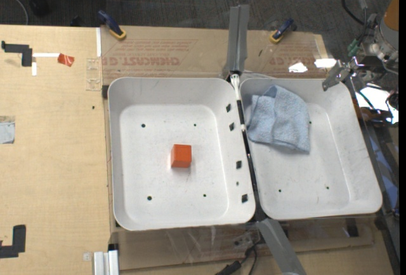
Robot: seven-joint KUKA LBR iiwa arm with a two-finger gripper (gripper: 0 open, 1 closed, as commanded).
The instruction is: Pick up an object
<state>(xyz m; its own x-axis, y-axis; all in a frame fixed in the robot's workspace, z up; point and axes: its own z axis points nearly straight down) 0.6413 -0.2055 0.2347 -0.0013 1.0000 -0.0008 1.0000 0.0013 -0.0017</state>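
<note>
Orange block [181, 156] sitting mid left bin [127, 204], alone. Blue cloth [279, 118] bunched at 11 o'clock of right bin [355, 197]. Gripper [346, 72] parked off right bin's 1 o'clock corner; open or closed, cannot tell.

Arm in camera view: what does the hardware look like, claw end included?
At the frame's right edge, the arm shows as a pale grey rounded body with a tan-orange patch at the top. Below it sits a cluster of silver metal brackets and thin dark cables. The claw is a slim grey metal piece poking left over the right bin's corner. No legible markings.
</note>
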